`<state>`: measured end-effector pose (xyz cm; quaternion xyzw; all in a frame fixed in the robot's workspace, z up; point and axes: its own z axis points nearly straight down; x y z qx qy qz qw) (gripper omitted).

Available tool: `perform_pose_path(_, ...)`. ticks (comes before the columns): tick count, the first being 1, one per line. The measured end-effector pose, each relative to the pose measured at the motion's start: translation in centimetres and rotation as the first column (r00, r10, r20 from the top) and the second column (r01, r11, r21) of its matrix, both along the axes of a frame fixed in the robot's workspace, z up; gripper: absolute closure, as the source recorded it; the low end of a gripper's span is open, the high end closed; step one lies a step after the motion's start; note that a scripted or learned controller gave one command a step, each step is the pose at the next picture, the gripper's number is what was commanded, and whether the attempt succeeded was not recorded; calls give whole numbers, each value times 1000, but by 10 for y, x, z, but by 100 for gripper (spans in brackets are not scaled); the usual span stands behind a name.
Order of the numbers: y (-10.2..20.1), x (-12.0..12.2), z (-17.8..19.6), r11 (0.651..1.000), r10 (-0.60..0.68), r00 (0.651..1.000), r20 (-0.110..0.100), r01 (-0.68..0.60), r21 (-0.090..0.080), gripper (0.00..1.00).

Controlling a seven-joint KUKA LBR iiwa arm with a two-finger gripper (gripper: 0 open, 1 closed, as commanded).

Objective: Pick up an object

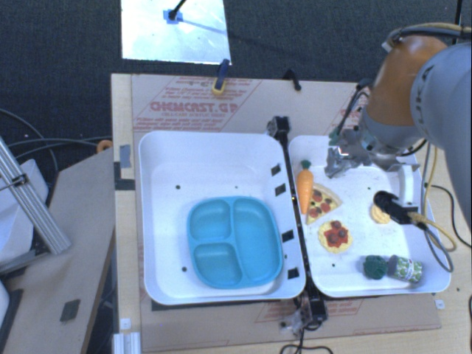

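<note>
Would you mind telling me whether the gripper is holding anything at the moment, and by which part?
Nothing appears to be held. The gripper hangs over the right bin, above bare floor, apart from the carrot and pizza slice.

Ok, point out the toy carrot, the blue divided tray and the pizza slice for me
toy carrot (304, 185): camera view, on its orange body.
blue divided tray (254, 236): camera view, floor of its long right compartment.
pizza slice (320, 200): camera view, on its topped middle.
</note>
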<state>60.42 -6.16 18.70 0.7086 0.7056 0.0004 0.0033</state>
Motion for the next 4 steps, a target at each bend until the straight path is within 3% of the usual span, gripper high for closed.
perform_pose_path(1, 39, -42, -3, 1000, 10, 1000, -7, -9, 6, 100)
perform_pose_path(2, 102, -61, 184, 1000, 16, 1000, 16, -16, 9, 100)
perform_pose_path(3, 138, -111, 119, 1000, 12, 1000, -10, -12, 6, 100)
perform_pose_path(4, 84, -83, 170, 1000, 1, 1000, 3, -1, 3, 100)
